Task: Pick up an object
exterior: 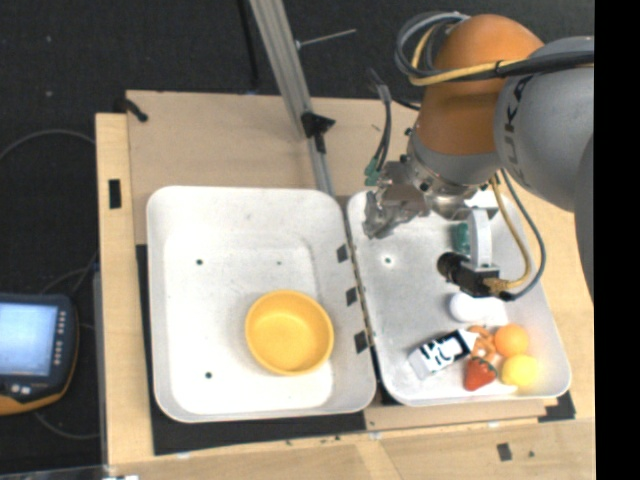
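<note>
The grey-and-orange arm (470, 88) reaches in above and to the right of the yellow bowl (290, 331), with the pick judged not yet made. The left bin (230, 238) holds the bowl in its lower half. The right bin (400, 288) adjoins it just right of the bowl. The gripper (378, 220) hangs up and to the right of the bowl, over the right bin's bare far corner. Nothing is visibly carried, and whether it is open or closed cannot be told from this angle. The other candidates lie well right of the bowl: a black-and-white box (440, 353) nearest it, then an orange fruit (511, 340), a yellow fruit (521, 371) and a red piece (480, 374) clustered together. Choosing, reaching, gripping and lifting all appear left to do.
</note>
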Robot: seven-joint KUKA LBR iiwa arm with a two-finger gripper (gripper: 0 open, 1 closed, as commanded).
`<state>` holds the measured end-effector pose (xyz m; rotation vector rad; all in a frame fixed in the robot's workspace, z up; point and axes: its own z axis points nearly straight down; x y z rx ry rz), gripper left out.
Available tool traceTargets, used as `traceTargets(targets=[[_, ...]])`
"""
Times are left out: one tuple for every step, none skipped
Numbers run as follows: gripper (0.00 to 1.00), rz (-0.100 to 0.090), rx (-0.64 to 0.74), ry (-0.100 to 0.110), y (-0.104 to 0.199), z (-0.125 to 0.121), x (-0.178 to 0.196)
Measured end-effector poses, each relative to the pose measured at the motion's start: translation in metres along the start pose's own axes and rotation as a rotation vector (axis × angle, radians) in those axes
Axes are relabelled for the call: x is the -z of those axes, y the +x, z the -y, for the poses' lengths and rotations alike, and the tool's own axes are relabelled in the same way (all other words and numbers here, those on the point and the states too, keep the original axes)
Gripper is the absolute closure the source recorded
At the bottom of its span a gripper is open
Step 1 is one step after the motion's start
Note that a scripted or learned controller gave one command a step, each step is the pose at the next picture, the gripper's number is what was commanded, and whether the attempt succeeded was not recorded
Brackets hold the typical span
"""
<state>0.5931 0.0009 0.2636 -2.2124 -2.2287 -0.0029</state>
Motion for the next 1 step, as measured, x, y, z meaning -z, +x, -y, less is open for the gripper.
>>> traceTargets(targets=[[1.00,0.001,0.001,0.001,0.0597,0.0095,-0.0067]])
